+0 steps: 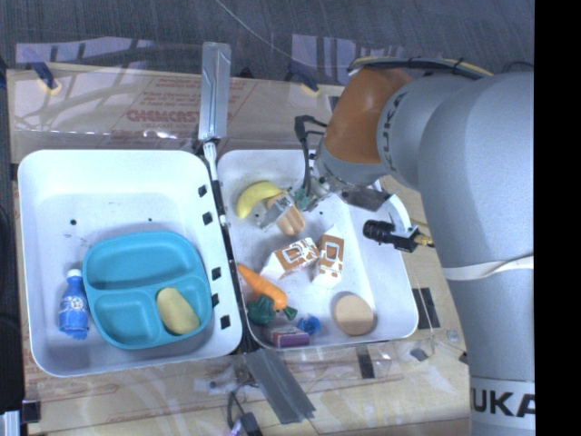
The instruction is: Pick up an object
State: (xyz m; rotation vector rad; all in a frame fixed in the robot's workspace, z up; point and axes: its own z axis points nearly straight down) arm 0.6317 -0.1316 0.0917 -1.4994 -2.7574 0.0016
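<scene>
**Gripper down beside the banana**

The banana [257,196] lay at the back of the right bin [399,312], near the divider. It looked light, smooth and curved (likely to roll), so a hold across its thick middle seemed best. The gripper [289,213] sat just beside it, touching a small tan block [290,221]; how it was set could not be told.

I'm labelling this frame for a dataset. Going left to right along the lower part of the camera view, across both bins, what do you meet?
Blue bottle → teal tray with a yellow potato-like piece in its right compartment → carrot → blue ball → tan round piece.
</scene>
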